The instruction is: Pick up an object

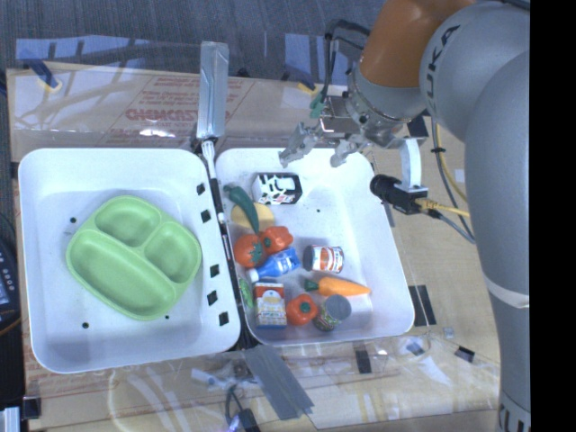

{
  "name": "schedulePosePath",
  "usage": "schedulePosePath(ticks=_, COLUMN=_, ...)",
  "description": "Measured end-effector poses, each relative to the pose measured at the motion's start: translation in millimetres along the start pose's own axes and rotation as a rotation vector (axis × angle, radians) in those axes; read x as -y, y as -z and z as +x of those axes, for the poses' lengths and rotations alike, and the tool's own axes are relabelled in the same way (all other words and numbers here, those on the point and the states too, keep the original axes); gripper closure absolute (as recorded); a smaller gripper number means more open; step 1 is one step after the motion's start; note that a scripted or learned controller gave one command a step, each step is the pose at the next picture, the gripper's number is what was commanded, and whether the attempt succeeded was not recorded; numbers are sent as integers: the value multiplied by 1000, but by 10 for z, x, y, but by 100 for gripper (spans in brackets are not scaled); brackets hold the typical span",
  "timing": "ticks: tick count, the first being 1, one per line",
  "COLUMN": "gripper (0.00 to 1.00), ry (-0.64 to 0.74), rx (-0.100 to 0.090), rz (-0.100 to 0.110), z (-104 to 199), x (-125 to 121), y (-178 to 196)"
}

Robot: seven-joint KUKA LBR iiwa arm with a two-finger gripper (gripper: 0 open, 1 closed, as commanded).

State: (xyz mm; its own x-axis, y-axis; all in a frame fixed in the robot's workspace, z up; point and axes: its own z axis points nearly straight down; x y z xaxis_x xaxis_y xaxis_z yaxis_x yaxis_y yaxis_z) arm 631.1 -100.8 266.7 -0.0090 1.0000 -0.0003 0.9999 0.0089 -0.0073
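Note:
My gripper (pixel 317 154) hangs over the far edge of the right bin (pixel 389 241), its two grey fingers spread apart with nothing between them. Just below and left of it lies a black-and-white cow-patterned object (pixel 278 188). Further toward the front sit a yellow piece with a green stalk (pixel 245 208), a red-orange pepper (pixel 266 241), a blue-white packet (pixel 278 265), a small tin can (pixel 324 259), a carrot (pixel 342 287), a juice carton (pixel 270 303), a tomato (pixel 301 310) and a grey-lidded can (pixel 336 310).
The left bin (pixel 54 331) holds a green divided plate (pixel 135 256). A grey divider rail (pixel 212 88) runs between the bins. The arm's grey body and orange band (pixel 405 16) fill the upper right, with cables beside the right bin.

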Motion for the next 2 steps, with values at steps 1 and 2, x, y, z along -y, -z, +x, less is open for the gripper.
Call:
schedulePosePath(ticks=1, gripper=0, ry=-6, rx=2, rz=-1, z=-292, x=-254, y=-325)
schedulePosePath(ticks=2, gripper=0, ry=17, rx=1, rz=-14, z=57, x=-299, y=-1430)
